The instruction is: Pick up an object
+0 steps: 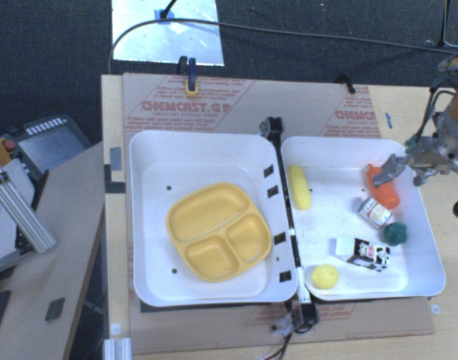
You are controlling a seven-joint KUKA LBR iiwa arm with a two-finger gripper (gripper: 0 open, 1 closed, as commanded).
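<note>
The right bin point(423, 276) holds several small objects. An orange piece point(384, 190) lies near its right wall, with a small white-and-silver can point(375, 212) and a teal ball point(395, 233) just below it. A black-and-white toy point(371, 253) and a yellow lemon point(324, 277) sit toward the front. A yellow oblong piece point(299, 186) lies by the bin's left wall. My gripper point(406, 172) hangs at the bin's right side, just above and right of the orange piece, open, with nothing between its fingers point(390, 167).
The left bin point(150, 163) carries a yellow divided plate point(217, 231). A black divider strip point(282, 208) runs between the bins. A small white block point(341, 244) lies beside the toy. Metal rails and a grey device stand off the bench at the left.
</note>
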